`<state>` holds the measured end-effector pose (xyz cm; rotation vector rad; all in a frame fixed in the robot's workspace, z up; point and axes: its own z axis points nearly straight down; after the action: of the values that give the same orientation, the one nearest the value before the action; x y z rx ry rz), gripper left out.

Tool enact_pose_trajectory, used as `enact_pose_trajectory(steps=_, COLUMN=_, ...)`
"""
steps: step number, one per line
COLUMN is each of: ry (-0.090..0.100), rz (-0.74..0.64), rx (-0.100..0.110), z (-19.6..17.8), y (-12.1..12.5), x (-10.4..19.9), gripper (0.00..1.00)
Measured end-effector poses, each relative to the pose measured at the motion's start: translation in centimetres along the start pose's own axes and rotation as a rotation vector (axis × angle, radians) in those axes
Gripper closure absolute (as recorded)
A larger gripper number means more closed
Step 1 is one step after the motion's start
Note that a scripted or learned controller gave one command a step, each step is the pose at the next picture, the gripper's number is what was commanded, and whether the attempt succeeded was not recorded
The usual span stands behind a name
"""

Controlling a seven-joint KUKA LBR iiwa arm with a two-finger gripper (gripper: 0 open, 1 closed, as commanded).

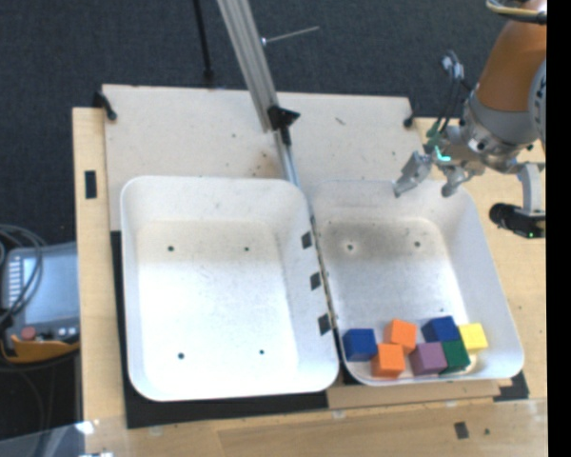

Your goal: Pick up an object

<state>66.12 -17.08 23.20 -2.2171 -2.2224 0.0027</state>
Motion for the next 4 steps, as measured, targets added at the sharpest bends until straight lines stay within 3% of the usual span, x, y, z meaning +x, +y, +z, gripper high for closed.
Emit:
enact_pose_trajectory(steps=1, ry=-0.004, rz=-0.003, rx=-0.004, z=-0.3, y=0.1, x=-0.1, gripper=0.0)
enact_pose_trajectory(steps=4, ry=-0.003, rz=0.001, rx=0.0, z=13.6, y=0.7, x=-1.4, gripper=0.0)
